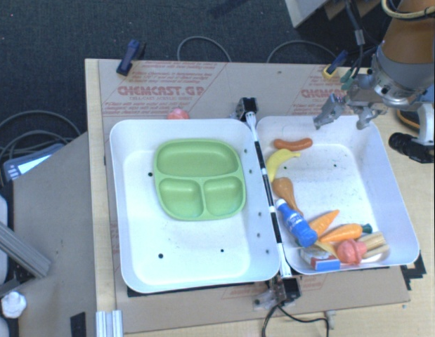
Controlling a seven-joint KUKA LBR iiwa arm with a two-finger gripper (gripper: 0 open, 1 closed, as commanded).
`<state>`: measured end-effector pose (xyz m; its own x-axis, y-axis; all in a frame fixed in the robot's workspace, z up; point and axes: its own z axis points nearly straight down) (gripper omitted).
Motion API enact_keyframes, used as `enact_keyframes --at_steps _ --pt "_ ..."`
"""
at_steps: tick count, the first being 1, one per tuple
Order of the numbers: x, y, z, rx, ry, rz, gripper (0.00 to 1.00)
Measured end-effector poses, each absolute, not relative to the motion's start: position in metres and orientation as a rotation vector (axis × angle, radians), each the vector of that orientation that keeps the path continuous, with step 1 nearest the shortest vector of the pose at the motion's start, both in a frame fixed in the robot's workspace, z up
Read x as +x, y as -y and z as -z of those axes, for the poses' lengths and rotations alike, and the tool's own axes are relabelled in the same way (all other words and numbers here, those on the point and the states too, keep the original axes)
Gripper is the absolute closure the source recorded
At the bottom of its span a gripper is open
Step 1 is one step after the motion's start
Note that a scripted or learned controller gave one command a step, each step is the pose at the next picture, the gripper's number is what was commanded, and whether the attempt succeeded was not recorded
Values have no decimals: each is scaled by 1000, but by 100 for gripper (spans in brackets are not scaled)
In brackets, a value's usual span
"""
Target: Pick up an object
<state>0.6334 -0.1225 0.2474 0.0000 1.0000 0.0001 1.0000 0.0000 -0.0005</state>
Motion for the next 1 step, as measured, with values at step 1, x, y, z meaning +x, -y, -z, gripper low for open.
enact_keyframes --at_steps 1 --pt "554 178 -92 -2222 2218 -4 0"
